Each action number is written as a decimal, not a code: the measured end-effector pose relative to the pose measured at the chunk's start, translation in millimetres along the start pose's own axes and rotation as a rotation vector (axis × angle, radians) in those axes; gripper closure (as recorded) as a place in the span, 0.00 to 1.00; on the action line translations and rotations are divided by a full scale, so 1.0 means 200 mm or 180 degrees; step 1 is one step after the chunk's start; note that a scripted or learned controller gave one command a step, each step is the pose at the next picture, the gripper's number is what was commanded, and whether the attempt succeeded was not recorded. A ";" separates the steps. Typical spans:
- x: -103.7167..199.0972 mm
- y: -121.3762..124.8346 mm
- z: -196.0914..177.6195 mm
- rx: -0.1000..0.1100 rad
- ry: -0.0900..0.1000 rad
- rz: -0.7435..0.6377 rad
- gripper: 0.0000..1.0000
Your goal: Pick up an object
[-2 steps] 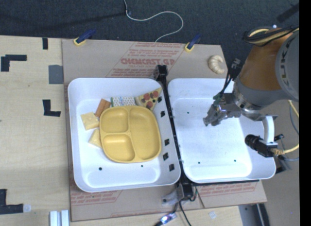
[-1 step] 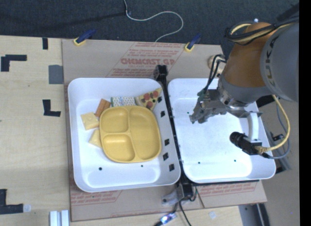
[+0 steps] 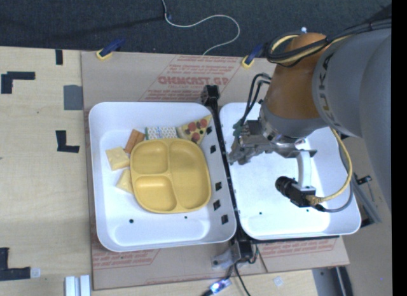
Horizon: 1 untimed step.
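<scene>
A yellow divided plate [image 3: 170, 175] lies in the left bin [image 3: 108, 225]. Behind and beside it lie small items: a tan cracker-like piece [image 3: 117, 158], an orange-brown block [image 3: 134, 139], a patterned packet [image 3: 160, 132] and a colourful pizza-like piece [image 3: 197, 129]. My gripper [image 3: 240, 151] hangs over the left part of the right bin [image 3: 280, 221], close to the divider between the bins. Its fingers are dark and small against the wrist; nothing shows between them.
A black part with a yellow cable [image 3: 299, 193] hangs from the arm over the right bin. The grey arm and its orange band [image 3: 292, 84] cover the right bin's far side. Cardboard [image 3: 184, 78] lies under both bins.
</scene>
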<state>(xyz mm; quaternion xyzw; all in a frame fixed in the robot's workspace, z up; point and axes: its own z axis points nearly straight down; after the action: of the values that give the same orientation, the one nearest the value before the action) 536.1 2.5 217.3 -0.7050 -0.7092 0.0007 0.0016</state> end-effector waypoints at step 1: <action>-0.03 0.03 -0.04 -0.0005 -0.0003 0.0010 1.00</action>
<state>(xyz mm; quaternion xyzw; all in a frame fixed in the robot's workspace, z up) 541.2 -3.4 225.2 -0.7062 -0.7080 0.0005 0.0008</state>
